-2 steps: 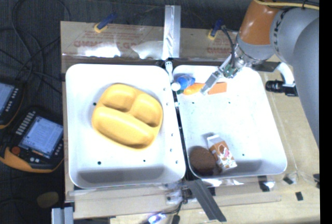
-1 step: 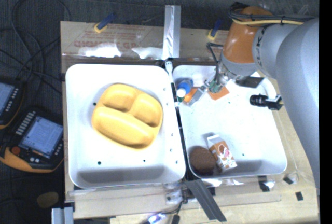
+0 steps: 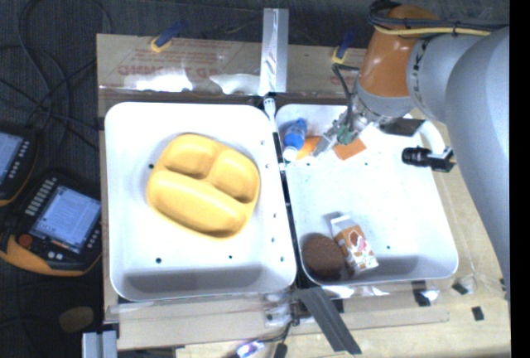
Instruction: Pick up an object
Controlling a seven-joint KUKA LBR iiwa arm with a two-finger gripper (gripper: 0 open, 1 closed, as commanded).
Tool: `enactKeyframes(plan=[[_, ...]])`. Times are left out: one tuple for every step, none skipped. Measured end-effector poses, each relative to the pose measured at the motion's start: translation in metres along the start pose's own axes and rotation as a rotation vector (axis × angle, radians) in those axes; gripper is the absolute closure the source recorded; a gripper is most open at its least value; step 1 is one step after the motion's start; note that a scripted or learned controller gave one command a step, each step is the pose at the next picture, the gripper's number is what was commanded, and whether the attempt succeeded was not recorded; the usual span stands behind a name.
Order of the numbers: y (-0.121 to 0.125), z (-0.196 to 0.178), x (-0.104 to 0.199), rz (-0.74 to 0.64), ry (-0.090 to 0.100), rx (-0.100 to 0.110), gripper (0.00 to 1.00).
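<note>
Around the gripper (image 3: 342,133), at the far end of the R bin (image 3: 414,207), lay two small objs. An orange piece (image 3: 353,150), the nearest candidate for the pick, showed at the gripper's tip w/ orange visible on both sides of it; whether it touched the tip or lay just under it could not be told. A blue bottle (image 3: 292,137) lay just past the tip to view-left, against the bin's wall next to the divide betw. the bins. Whether the gripper was released or clenched could not be told.

Well apart from the gripper, toward the near end of the same bin, a brown round obj. (image 3: 323,255) and a small printed carton (image 3: 356,246) sat touching, the carton on the view-right side and tilted. Betw. this pair and the gripper the bin floor was bare white, i.e. open room on the near and view-right sides. The bin's far wall stood close behind the gripper. The arm (image 3: 464,99), grey w/ an orange band (image 3: 389,58), came in from view-right over the far corner and covered part of that rim.

Across the divide from the gripper, the L bin (image 3: 124,265) held one large yellow loaf-like obj. (image 3: 203,182) in its middle, w/ bare floor all round it. Far to view-left, off the bench, lay a handheld pendant w/ a screen (image 3: 58,220).
</note>
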State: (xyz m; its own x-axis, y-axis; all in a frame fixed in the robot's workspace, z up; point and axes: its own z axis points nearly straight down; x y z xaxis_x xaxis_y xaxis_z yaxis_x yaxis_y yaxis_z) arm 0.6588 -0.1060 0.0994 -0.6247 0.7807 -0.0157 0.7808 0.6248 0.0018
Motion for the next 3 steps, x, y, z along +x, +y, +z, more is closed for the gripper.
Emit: enactKeyframes(plan=[[0.031, -0.085, 0.061, 0.453, 0.013, 0.007, 1.0], [0.031, -0.085, 0.061, 0.453, 0.012, 0.008, 0.0], [-0.003, -0.034, 0.001, 0.396, 0.013, 0.009, 0.0]])
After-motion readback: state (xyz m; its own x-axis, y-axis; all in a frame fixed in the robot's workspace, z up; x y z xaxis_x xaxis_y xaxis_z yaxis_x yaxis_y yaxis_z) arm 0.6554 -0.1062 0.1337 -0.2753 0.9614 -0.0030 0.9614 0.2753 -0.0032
